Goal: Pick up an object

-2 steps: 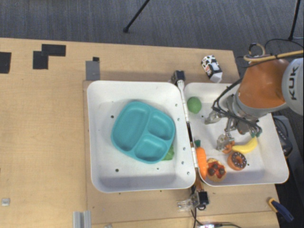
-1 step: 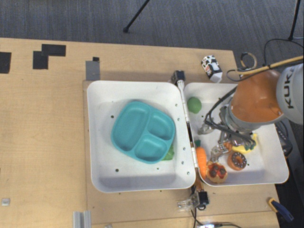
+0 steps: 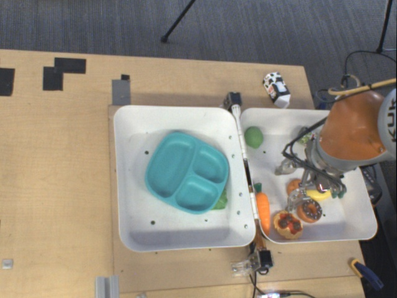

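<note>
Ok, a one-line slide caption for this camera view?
Arm's gripper low in right bin over toy food; teal divided tray in left bin.

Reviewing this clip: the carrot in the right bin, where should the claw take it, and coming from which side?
Probably at the carrot's orange middle, coming straight down. It lies flat and long, close along the right bin's left wall, so a sideways approach looks blocked. Closing across its narrow width seems best, though the wall leaves little room for one finger and the round toy crowds its lower end.
</note>
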Motion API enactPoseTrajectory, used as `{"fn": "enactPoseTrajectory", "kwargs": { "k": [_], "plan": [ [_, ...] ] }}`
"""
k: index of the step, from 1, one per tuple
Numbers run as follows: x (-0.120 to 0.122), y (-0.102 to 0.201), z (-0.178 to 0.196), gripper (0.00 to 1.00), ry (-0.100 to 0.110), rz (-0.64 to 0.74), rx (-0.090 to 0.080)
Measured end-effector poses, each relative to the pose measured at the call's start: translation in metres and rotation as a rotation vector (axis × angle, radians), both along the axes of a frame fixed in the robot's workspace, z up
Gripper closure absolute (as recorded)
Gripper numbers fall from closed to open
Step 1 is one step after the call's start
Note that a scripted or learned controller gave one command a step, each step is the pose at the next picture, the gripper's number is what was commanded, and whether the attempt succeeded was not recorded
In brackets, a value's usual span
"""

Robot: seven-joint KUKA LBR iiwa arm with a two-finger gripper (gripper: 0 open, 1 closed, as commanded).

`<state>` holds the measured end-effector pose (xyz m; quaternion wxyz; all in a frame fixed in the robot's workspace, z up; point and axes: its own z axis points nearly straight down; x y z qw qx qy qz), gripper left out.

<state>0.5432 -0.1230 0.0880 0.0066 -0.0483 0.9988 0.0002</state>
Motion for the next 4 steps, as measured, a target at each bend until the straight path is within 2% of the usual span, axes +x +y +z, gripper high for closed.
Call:
{"fn": "enactPoseTrajectory", "kwargs": {
  "k": [1, 2, 3, 4],
  "plan": [
    [0.003, 0.000, 0.012, 1.00, -0.009, 0.000, -0.001],
    [-0.011, 0.075, 0.144, 1.00, 0.003, 0.304, -0.004],
    [0.022, 0.012, 0.138, 1.00, 0.005, 0.509, -0.006],
    [0.025, 0.045, 0.147, 1.00, 0.004, 0.744, -0.007]
  ]
}}
